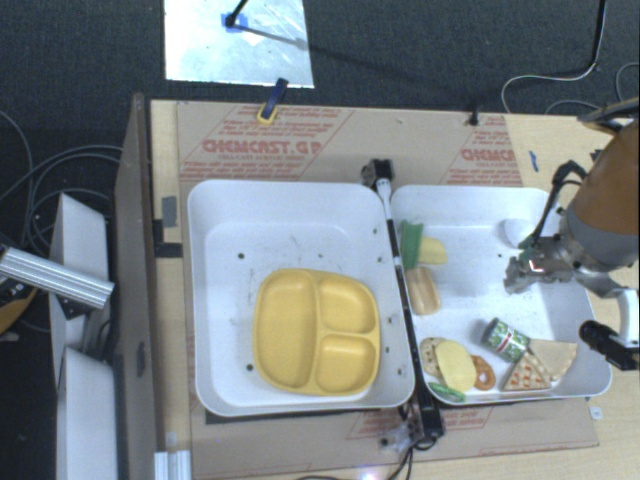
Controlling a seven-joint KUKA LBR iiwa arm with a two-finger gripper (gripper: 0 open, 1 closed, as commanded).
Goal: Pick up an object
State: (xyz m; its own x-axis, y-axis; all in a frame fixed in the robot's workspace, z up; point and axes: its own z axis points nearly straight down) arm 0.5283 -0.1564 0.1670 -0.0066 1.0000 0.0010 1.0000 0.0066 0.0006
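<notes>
- My gripper (525,268): low over the right bin (470,206), right-hand side; can't tell whether it's released or clenched; nothing visibly grasped.
- Nearest pick: small green can (506,338), just nearer than me, tipped on its side.
- Toy food is bunched along the bin's left and near walls.
- Yellow divided tray (318,330) fills the left bin (215,298).
- My arm comes in from the right, wrist angled down.

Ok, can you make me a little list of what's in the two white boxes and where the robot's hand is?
left bin: a yellow divided plate
right bin: toy food and a small can
near the divider: corn with a hot dog below it
front edge: taco, pretzel, pizza slice
can: green and white, lying tilted above the pizza slice
gripper: over the right bin's right side, nothing visibly held
arm: reaches in from the right
</notes>
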